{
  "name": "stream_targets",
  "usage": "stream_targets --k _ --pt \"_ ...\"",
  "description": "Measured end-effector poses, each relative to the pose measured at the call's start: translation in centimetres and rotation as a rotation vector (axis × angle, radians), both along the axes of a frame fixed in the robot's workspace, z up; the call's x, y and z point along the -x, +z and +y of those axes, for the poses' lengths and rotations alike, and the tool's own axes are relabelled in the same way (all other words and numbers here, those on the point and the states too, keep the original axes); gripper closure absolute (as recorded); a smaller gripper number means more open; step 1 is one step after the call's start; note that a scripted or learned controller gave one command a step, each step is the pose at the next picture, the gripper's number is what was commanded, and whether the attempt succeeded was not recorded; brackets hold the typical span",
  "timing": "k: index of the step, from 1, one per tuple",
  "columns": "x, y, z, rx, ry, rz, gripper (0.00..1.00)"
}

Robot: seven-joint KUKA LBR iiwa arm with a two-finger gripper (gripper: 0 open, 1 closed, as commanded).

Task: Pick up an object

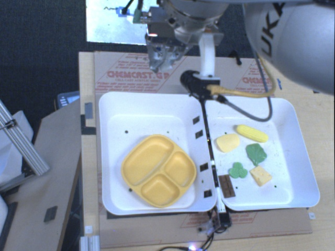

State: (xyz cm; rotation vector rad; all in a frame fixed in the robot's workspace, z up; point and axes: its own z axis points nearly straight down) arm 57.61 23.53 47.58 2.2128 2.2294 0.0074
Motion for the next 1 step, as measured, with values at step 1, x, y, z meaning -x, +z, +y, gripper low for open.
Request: stream_targets --k 1 --pt "9.4 6.19 -0.03 -0.001 0.002 0.0 1.0"
